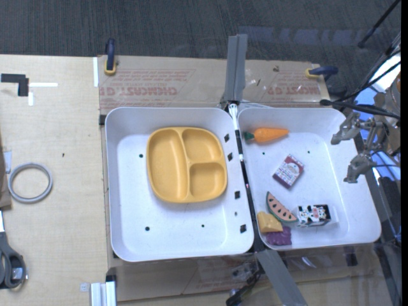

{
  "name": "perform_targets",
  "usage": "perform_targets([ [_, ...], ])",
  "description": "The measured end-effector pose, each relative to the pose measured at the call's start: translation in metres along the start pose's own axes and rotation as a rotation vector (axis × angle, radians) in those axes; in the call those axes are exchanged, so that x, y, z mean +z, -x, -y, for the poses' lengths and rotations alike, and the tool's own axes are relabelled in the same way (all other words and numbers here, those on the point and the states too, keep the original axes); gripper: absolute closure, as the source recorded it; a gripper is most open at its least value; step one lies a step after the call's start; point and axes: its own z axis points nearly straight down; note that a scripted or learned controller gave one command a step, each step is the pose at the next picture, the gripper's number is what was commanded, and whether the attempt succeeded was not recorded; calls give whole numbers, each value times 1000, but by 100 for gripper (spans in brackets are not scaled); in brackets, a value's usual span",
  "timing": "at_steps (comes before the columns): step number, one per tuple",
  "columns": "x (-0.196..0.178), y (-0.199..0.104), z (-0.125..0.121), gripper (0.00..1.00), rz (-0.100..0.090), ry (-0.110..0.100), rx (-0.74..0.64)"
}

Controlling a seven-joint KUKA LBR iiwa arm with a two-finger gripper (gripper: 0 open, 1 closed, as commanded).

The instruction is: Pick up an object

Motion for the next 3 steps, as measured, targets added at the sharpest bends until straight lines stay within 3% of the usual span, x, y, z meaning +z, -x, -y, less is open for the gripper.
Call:
perform_targets([
  [1,-17,17,-34,0,1,-1,162],
  [2,110,19,19,0,-2,-1,554],
  [3,116,45,9,0,-1,-3,1007],
])
